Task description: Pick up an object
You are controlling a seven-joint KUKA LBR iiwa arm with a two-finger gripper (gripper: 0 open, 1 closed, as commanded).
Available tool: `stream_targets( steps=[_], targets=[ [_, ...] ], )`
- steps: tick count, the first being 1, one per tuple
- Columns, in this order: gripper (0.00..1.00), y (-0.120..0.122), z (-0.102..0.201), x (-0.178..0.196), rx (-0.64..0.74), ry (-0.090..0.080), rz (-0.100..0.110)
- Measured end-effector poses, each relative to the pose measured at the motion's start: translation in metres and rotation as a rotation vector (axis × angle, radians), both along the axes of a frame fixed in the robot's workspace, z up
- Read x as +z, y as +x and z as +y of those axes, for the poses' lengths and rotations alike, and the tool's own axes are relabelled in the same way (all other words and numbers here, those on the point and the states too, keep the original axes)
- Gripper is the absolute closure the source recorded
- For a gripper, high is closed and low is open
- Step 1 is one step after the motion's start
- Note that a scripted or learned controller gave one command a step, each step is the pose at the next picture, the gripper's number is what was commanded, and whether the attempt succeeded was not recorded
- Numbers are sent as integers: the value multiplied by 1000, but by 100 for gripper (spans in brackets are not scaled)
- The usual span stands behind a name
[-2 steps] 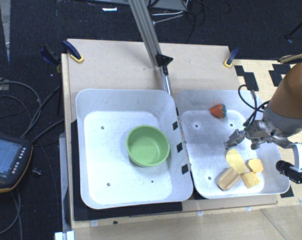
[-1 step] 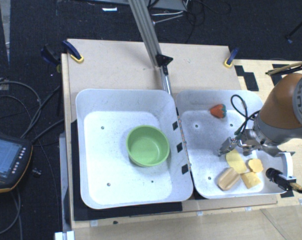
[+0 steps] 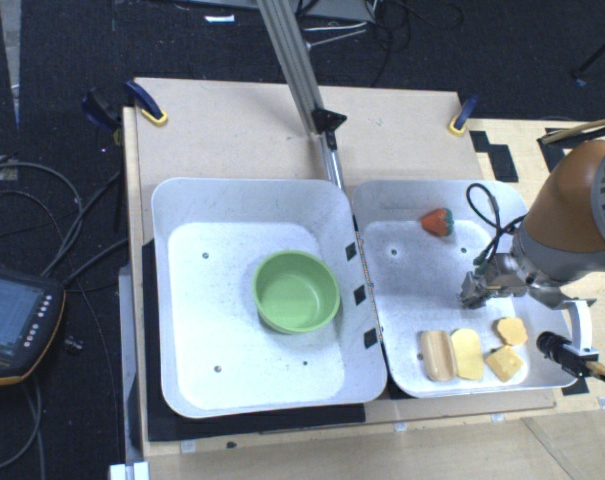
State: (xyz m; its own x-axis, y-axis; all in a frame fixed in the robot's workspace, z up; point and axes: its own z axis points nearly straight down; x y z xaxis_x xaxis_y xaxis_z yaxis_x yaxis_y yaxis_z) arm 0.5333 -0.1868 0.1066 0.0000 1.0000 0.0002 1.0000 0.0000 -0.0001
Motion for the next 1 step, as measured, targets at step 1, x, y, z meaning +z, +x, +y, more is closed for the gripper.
stream_targets(
  steps=[1],
  targets=[
    [100, -4, -4, 60, 0, -1, -4]
  ],
)
